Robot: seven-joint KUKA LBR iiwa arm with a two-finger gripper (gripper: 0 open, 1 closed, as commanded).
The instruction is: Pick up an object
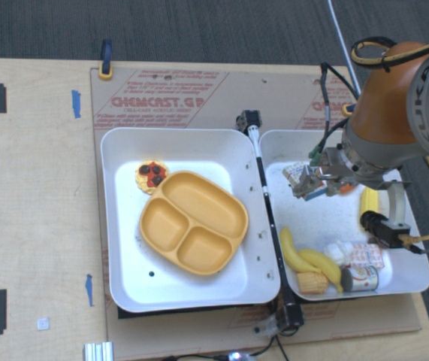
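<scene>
Grey arm [394, 138] hangs over the right bin [417, 280]; whether its jaws grip anything, I cannot tell.

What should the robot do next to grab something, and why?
Probably swing the gripper toward the bananas near the front of the right bin, then lower. It sits over the back of that bin, near only a small crumpled thing, and nothing shows between its fingers. The bananas lie with open floor behind them, so they look easiest to reach.

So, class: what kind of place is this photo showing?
Probably a robotics lab test bench: a grey-and-orange robot arm reaches over two white bins holding toy food such as a banana and a divided plate.
</scene>
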